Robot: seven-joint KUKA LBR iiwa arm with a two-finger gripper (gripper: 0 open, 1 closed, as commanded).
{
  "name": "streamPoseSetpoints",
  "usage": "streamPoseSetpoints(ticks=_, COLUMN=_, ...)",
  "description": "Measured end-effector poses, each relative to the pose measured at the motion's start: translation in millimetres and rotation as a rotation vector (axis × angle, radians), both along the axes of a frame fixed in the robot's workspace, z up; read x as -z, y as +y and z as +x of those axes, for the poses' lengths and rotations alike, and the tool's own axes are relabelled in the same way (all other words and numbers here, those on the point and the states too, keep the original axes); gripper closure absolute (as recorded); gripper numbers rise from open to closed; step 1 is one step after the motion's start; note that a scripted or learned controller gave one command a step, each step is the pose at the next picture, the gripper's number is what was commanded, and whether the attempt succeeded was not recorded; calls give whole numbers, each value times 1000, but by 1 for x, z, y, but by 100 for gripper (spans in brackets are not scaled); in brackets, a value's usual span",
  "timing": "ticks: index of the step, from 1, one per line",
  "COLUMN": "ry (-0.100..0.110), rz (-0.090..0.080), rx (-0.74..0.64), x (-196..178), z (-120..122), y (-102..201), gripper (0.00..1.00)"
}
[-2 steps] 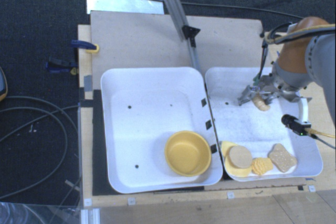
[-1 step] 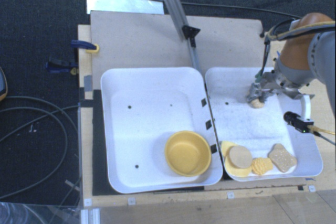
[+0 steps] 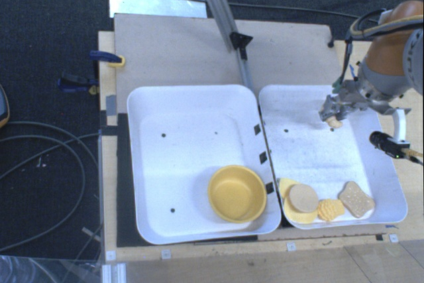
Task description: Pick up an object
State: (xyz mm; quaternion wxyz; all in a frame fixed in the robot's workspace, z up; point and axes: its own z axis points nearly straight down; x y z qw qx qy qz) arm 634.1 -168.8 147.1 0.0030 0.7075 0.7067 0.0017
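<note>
My gripper point(image 3: 333, 118) hangs over the back part of the right bin point(image 3: 318, 159), reaching in from the right. A small tan piece point(image 3: 336, 122) shows at its fingertips, and the fingers look shut on it. Along the right bin's front edge lie a yellow piece point(image 3: 285, 187), a round tan disc point(image 3: 304, 198), a ridged yellow cookie point(image 3: 330, 210) and a toast-like slice point(image 3: 356, 199). A yellow bowl point(image 3: 237, 193) sits upright in the front right corner of the left bin point(image 3: 179, 142).
A slanted metal pole point(image 3: 218, 0) comes down to the bench just behind the seam between the bins. A blue clamp point(image 3: 106, 58) grips the bench's left edge. Cables lie on the floor at left. A black fitting point(image 3: 387, 144) sticks out by the right bin's right rim.
</note>
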Motion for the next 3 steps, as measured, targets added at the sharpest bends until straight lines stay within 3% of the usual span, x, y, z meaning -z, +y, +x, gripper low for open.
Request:
streamPoseSetpoints(ticks=2, ry=-2, rz=0, rx=-8, x=-113, z=0, y=9, gripper=100)
streamPoseSetpoints(ticks=3, ry=3, rz=3, rx=-12, x=-118, z=-4, y=65, gripper=100)
